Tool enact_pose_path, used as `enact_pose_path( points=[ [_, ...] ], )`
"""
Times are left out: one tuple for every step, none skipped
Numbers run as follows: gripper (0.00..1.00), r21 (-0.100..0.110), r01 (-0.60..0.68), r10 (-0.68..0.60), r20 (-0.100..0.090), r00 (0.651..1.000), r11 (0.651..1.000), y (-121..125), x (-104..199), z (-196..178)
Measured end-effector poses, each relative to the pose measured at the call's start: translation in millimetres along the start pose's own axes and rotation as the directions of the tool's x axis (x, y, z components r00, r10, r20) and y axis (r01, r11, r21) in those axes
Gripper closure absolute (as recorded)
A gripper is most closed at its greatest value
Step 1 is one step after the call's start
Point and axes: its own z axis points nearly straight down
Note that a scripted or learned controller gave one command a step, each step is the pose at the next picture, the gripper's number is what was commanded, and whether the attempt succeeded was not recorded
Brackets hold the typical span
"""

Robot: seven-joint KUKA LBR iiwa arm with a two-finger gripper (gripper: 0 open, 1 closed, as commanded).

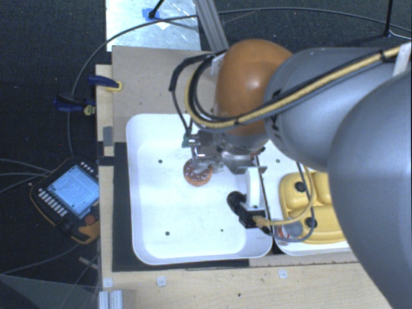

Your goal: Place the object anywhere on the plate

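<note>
Brown disc (197,173) sits mid left bin (145,172), well apart from rims

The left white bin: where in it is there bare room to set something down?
In the left white bin, bare floor runs along the left wall and across the front, between the brown round thing and the front rim. It is crowded at the middle, where the tool hangs over that thing, and toward the right wall.
</note>
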Motion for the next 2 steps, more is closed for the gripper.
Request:
enact_pose_path(
  points=[
    [1.0, 0.002, -0.004, 0.004, 0.003, 1.0, 1.0, 2.5, 21.9, 19.0],
    [0.0, 0.001, -0.007, 0.007, 0.002, 1.0, 1.0, 2.6, 21.0, 18.1]
  ],
)
